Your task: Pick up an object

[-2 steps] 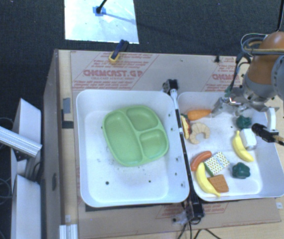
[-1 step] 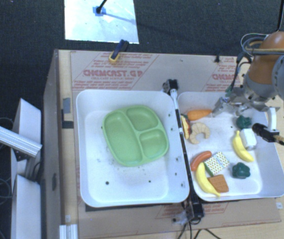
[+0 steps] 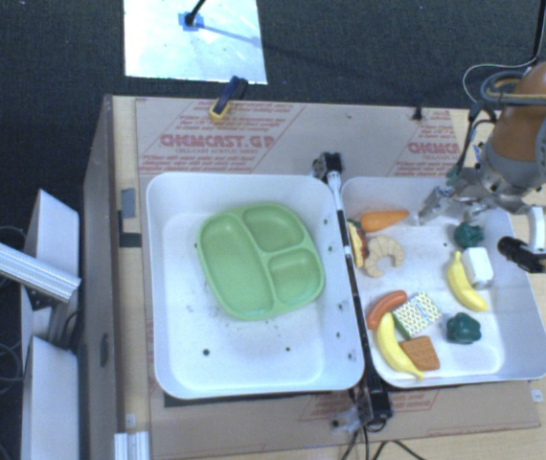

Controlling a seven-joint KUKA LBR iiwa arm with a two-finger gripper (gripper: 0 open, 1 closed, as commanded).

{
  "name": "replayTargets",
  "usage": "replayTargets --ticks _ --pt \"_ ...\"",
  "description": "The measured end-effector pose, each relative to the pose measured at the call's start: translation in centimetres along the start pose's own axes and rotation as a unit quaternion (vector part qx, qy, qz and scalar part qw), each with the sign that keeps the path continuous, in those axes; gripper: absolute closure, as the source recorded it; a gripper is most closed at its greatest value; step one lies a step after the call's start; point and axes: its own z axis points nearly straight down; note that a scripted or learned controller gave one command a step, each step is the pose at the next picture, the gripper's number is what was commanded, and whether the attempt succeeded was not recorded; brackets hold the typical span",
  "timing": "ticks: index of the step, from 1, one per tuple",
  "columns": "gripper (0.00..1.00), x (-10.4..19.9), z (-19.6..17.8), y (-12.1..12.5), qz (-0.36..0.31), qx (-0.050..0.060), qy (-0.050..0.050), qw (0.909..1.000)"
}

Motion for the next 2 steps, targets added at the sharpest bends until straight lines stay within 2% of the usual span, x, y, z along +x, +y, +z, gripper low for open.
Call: replayTargets --ticks 2 --pt "0.0 0.02 0.0 0.01 -0.001 0.0 -0.001 1.0"
